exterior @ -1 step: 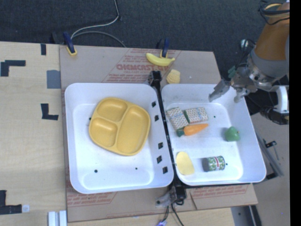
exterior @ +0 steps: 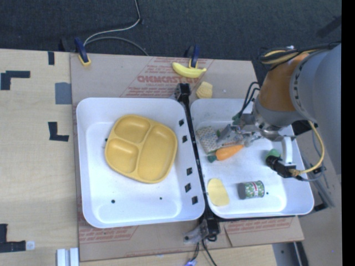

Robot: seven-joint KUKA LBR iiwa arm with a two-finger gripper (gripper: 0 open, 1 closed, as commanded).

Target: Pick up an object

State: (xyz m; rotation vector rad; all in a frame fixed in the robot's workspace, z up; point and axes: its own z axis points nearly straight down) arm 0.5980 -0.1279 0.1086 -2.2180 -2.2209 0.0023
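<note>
My gripper [exterior: 237, 134] hangs low over the middle of the right bin [exterior: 294, 206]. Just below it in the view lies an orange carrot [exterior: 229, 152] with a green end, pointing left. A grey speckled pad [exterior: 206, 138] lies just left of the gripper. The metal parts of the gripper blur into the pad and the carrot top. Nearer the front of this bin lie a pale yellow slice [exterior: 218, 193] and a small green-labelled can [exterior: 252, 190] on its side.
A yellow divided plate [exterior: 141, 147] lies in the left bin [exterior: 89, 204]. Behind the bins on the cardboard sit a banana [exterior: 188, 70] and a yellow block [exterior: 204, 90]. The arm's orange band [exterior: 277, 85] stands over the right bin's back right corner.
</note>
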